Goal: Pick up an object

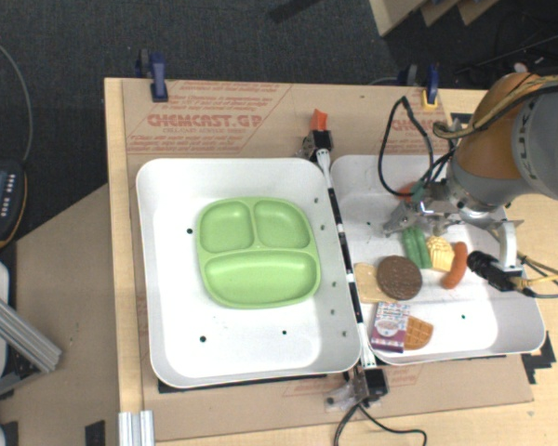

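Toy food items crowd the right bin [502, 328], and all places below are told from that bin. Well to its left, in the neighbouring left bin [167, 305], a green divided plate [258, 252] lies flat with its three compartments facing up. Both bins sit on the tan worktop [121, 203], touching along a shared edge.

At the right bin's left side a pale flat piece [364, 280] lies against the wall, touching a brown round cookie [399, 277]. Just below the cookie a small printed packet [389, 326] lies beside an orange waffle-like piece [418, 333] at the bin's near wall. Above the cookie, a green vegetable [415, 247] stands next to a yellow block [440, 253], with an orange-red sausage [457, 263] just right of that.

The tool [428, 214] hangs over the bin's middle, right above the green vegetable and yellow block. Cables and the grey-and-orange arm [511, 147] crowd its far right part. Whether the tool is spread or closed cannot be told, and nothing is seen held in it.
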Action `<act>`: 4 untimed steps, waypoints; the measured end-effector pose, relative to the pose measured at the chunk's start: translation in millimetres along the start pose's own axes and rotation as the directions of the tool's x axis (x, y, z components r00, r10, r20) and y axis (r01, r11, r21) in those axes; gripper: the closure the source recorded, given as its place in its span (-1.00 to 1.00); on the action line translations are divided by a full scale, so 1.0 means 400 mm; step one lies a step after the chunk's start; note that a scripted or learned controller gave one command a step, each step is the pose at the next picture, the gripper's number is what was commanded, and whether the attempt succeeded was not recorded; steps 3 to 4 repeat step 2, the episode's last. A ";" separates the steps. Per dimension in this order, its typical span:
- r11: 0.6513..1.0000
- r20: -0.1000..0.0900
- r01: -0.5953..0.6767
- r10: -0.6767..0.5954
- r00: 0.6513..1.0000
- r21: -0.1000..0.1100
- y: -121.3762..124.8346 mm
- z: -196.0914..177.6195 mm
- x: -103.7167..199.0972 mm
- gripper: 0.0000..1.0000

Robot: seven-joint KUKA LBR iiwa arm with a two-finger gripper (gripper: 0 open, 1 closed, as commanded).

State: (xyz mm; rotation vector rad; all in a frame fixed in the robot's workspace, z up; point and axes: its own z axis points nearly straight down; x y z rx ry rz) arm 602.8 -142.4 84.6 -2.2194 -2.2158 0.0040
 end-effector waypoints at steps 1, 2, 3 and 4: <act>1.000 0.003 0.001 -0.001 1.000 -0.008 0.008 -0.027 0.000 1.00; 1.000 0.000 0.011 -0.011 1.000 -0.018 0.053 -0.268 0.199 1.00; 1.000 0.000 0.011 -0.011 1.000 -0.018 0.053 -0.268 0.199 1.00; 1.000 0.000 0.011 -0.011 1.000 -0.018 0.053 -0.268 0.199 1.00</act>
